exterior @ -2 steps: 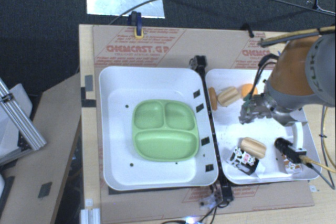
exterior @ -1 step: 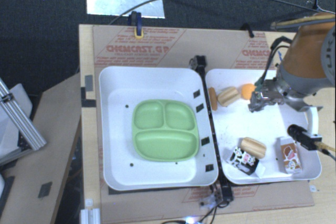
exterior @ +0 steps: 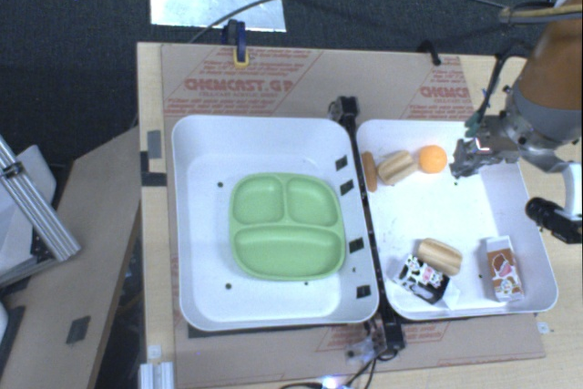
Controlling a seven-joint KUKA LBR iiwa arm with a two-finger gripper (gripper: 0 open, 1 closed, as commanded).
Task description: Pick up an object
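Risk entry: the pincer (exterior: 466,158) hangs over the right bin (exterior: 474,214) at about the bin's 1 o'clock, just beside the orange ball (exterior: 433,159), which sits at its 9 o'clock; whether its fingers are open or closed cannot be told, and nothing is visible between them. A round ball is likely to roll away under an off-centre descent, and the bread roll (exterior: 395,167) touching the ball's far side could be nudged or caught along with it. The thin orange stick (exterior: 368,171) at the bin's 10 o'clock lies against the wall, probably hard to get under. Contents, right bin: ball, roll and stick in the upper part; second bread roll (exterior: 439,255) at 6 o'clock, resting partly on a black-and-white packet (exterior: 418,277); small brown-and-white carton (exterior: 502,270) at 4 o'clock. Left bin (exterior: 200,196): one green divided plate (exterior: 288,226), three compartments, near centre. Both bins rest on the table (exterior: 273,77).
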